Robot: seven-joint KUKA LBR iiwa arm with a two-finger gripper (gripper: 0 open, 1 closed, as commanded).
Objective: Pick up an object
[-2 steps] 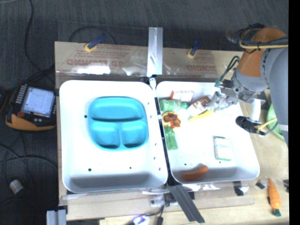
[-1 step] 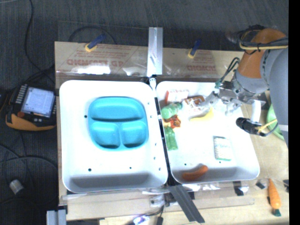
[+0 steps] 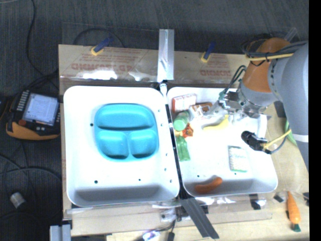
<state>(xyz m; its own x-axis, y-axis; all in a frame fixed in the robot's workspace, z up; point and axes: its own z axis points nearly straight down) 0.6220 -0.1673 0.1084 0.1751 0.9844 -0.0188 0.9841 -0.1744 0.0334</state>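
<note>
On your bench [image 3: 75, 64] stand two white bins side by side, and I take the right bin [image 3: 261, 177] as the landmark for all places. The left bin [image 3: 80, 179] touches its left wall and carries a blue tray [image 3: 125, 130] with three compartments.

The grey arm [image 3: 296, 84] with the orange band [image 3: 261, 72] reaches over the upper right corner of the right bin. The pincer [image 3: 231, 103] hangs over the upper part of this bin, to the right of its middle. Whether it is spread or pressed together you cannot tell here, because the wrist covers it from above, and no object is visible inside it.

The yellow banana [image 3: 216, 123] lies just below and left of the pincer, very near to it; if they touch, I cannot tell. It is curved, pale yellow, and lies flat on the bin floor.

Further left, near the upper left corner of the right bin, lies a red and white box [image 3: 183, 102]. Along the left wall are a green round object [image 3: 180, 123] and a green packet [image 3: 182, 148]. A pale card [image 3: 237, 159] lies right of the middle, and an orange carrot [image 3: 208, 185] lies at the lower wall.
</note>
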